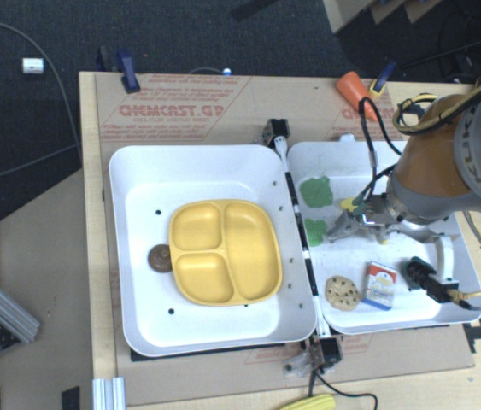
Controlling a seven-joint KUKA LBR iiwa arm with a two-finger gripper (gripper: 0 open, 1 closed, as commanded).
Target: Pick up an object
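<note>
1. While the gripper (339, 229) hangs low inside the right bin (347, 162), its tip points toward the divider between the two bins. Whether it is released or clenched cannot be told, because its metal parts blur together at this slant.
2. Just ahead of the tip, a small green piece (314, 229) lies on the bin floor. It is so close that touching or apart cannot be judged.
3. Ahead of the gripper and off to its far side lies a larger green piece (315, 190), soft-edged and hard to identify.
4. On the gripper's camera side sit a round speckled cookie (341, 291) and, just beside it, a small red-and-white box (381, 284) whose print is too small to read.
5. Behind the gripper, the arm (432, 165) with its orange band covers part of the right bin and is cut off at the picture's right edge.
6. Well beyond the tip, across the divider, the left bin (189, 178) holds a yellow divided plate (223, 250).
7. Farther still from the gripper, a brown round thing (158, 258) is half hidden under the plate's rim.
8. Under both bins, a cardboard sheet (172, 109) carries red lettering that the bins partly hide.
</note>
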